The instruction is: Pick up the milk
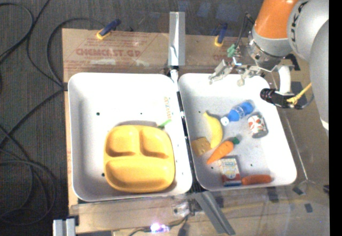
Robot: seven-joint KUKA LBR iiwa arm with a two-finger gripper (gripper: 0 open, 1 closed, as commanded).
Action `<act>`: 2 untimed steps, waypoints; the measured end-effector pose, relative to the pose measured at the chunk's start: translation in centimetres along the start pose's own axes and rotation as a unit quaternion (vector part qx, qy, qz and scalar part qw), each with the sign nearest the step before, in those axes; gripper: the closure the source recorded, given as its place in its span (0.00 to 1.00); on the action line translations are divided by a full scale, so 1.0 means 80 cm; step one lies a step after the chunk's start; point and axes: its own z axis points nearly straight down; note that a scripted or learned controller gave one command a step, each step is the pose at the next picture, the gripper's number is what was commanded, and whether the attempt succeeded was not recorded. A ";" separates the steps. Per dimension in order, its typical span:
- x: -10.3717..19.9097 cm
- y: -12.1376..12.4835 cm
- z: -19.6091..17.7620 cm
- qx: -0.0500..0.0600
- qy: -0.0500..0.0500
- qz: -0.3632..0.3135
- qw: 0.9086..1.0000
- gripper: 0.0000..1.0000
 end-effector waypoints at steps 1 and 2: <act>-0.038 -0.083 0.074 0.001 0.000 0.005 1.000 0.00; -0.039 -0.145 0.152 0.001 0.001 -0.040 0.999 0.00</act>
